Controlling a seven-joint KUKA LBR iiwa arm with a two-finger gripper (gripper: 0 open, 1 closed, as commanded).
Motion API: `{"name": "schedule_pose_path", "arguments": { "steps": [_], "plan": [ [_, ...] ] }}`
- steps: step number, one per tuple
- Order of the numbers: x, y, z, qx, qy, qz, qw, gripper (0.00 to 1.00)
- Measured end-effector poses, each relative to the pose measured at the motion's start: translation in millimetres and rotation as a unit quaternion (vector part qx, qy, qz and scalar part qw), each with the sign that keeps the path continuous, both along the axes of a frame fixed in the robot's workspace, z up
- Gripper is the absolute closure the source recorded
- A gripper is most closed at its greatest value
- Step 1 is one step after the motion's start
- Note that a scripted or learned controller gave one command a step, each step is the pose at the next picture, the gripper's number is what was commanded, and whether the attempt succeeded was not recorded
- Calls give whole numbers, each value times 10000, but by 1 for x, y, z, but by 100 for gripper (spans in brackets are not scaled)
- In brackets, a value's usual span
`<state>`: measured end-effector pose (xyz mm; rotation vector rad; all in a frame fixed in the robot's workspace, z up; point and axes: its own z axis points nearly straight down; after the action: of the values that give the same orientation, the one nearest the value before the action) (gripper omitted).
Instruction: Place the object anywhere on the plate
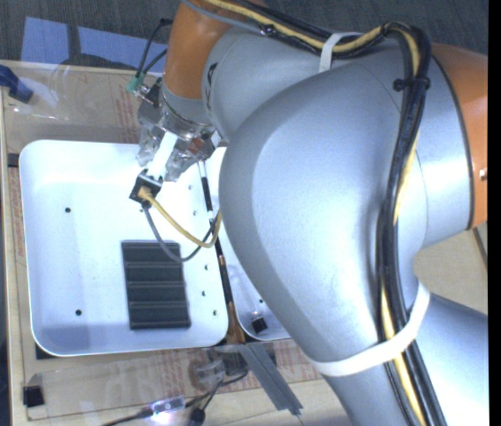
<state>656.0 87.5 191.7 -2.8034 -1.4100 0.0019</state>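
Gripper (167, 160) sits over the left bin (46, 238), up around that bin's 1 o'clock corner. Honestly can't tell if it's open or closed from this angle, and nothing I can see looks gripped. The only loose thing in there is a dark ribbed slab (155, 284), lying flat on the bin floor toward the 6 o'clock edge, roughly at 6 o'clock from the gripper and well apart from it. A yellow cable (188, 238) loops down off the wrist between the two. The big grey arm (321, 193) covers most of the right bin (252, 316).
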Motion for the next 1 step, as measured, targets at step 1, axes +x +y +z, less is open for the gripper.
{"name": "schedule_pose_path", "arguments": {
  "steps": [1],
  "plan": [
    [0,-9,-1,3,16,3242,9460,100]
  ]
}}
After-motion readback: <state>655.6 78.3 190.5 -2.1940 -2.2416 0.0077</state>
